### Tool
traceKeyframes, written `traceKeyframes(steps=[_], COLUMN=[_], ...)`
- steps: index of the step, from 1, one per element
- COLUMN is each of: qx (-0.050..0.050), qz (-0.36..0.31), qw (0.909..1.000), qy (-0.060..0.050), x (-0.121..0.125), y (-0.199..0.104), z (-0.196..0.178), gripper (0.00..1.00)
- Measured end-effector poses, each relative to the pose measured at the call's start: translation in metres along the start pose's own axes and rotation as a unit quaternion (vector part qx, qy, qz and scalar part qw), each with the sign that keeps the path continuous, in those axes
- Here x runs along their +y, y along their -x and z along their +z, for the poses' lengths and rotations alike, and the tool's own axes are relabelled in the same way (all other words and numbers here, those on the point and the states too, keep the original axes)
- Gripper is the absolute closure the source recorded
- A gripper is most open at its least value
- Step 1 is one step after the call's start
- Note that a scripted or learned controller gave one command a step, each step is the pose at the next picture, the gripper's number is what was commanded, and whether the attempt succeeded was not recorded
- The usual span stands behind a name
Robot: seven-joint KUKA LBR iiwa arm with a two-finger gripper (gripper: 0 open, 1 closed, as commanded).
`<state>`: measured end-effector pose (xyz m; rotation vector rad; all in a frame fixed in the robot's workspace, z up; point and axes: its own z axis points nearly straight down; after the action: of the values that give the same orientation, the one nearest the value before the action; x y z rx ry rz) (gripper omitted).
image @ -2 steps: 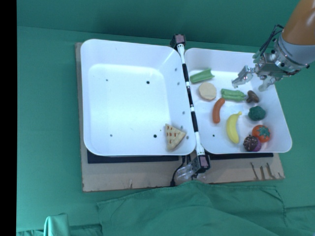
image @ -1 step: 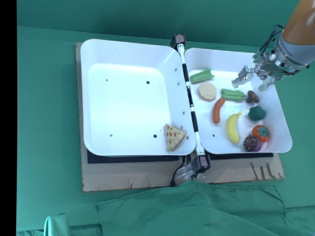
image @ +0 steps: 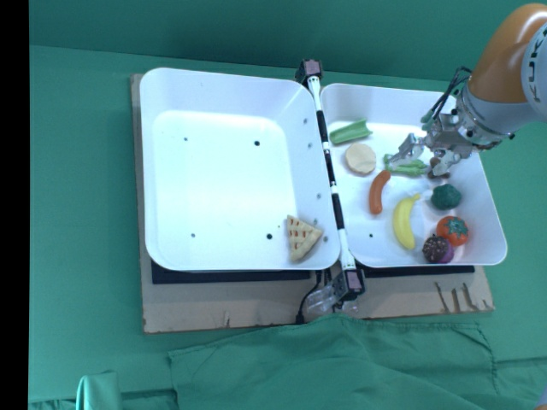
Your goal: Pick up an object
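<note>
Claw [image: 425,154] grips one green bean [image: 405,166] above seven other toy foods in two bins [image: 171,92]

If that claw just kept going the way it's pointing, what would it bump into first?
Most likely the green bean-like piece lying right beneath the gripper in the right bin. Depth is hard to judge from this slanted view, so that is a guess.

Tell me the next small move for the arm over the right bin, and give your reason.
Probably a short, straight descent. The gripper hangs over the right bin, right above a green pod-shaped piece that lies flat on the bin floor. The broccoli and sausage lie apart from it, so going down should meet nothing else. Whether it already touches the piece is unclear.
</note>
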<state>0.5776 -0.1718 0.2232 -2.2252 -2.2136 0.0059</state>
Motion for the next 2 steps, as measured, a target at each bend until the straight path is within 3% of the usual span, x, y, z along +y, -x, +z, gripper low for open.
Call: traceKeyframes(steps=[1, 2], qx=[-0.001, -0.004], qz=[-0.001, 0.002], qw=[1.0, 0.9999], qy=[0.005, 0.012], x=[0.002, 0.004], y=[0.002, 0.005], z=[0.041, 0.025], gripper=[0.0, 1.0])
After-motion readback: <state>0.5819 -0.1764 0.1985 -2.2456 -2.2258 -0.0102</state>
